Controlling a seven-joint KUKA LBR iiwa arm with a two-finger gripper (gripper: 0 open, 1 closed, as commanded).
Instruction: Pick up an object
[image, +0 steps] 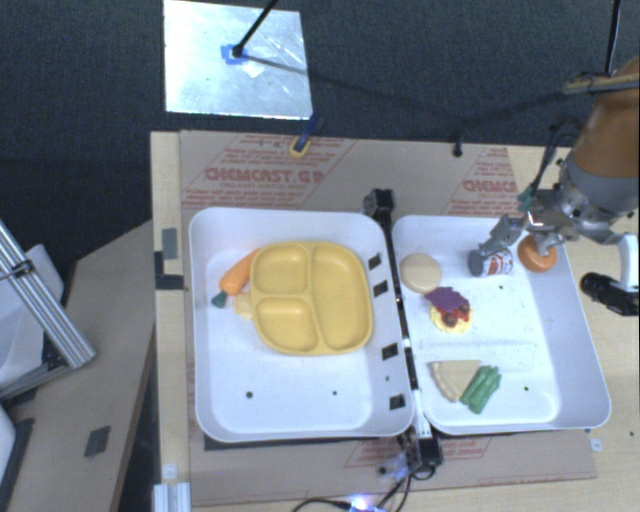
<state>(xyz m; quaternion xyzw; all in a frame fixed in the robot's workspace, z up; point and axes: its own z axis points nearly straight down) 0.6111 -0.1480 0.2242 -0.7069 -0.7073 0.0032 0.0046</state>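
Observation:
My gripper (517, 240) hangs over the far part of the right bin (575, 340), below the grey arm with its orange band (605, 140). Just under its left side lies a small red and white can (497, 265). An orange round piece (540, 257) lies just under its right side. Whether either one is touched, the view is too small to tell. Nearer the bin's middle lie a beige round bun (420, 271) and a purple, yellow and red toy food (450, 308). At the front lie a tan wedge (453, 377) and a green vegetable (481, 389).
The left bin (215, 380) holds a yellow divided plate (305, 297), with an orange carrot (237, 272) and a pale yellow piece (243, 305) at its left edge. A black divider clip strip (395, 300) runs between the bins. A black part (610, 292) sticks in at the right.

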